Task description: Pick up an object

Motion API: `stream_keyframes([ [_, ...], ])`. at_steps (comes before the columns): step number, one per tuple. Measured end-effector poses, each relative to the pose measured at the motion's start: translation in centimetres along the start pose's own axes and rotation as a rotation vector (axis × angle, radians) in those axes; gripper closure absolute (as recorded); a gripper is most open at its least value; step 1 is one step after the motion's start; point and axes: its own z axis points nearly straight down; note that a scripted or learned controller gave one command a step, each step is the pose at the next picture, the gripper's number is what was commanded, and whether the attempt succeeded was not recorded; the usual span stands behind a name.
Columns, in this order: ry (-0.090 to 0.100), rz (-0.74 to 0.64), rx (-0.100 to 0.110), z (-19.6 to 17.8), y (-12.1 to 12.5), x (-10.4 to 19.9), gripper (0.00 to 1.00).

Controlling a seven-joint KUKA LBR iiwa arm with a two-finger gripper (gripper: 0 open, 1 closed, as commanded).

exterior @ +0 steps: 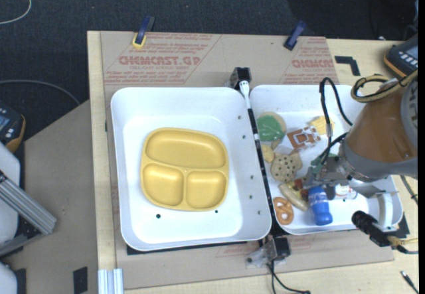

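The right bin [292,95] holds several small items: a green round piece [270,128], a chocolate-chip cookie [285,166], a pretzel [283,209], a blue bottle-like object [320,205], an orange-and-white toy [303,137] and a yellow piece [321,125]. My gripper [323,171] hangs low over the middle right of that bin, just above the blue object and to the right of the cookie. The wrist hides the fingertips.
The left bin [126,153] holds a yellow three-compartment plate [184,168]. A black divider strip [255,153] runs between the bins. The arm's orange band [385,127] and a black cable [330,107] cover the right bin's right side. Blue clamps [143,29] sit on the bench's far edge.
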Motion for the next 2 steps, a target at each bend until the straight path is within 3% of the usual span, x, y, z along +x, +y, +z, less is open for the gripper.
stream_keyframes([
  [2, -0.005, -0.002, 0.0, -10.8, 0.8, 0.1, 1.0],
])
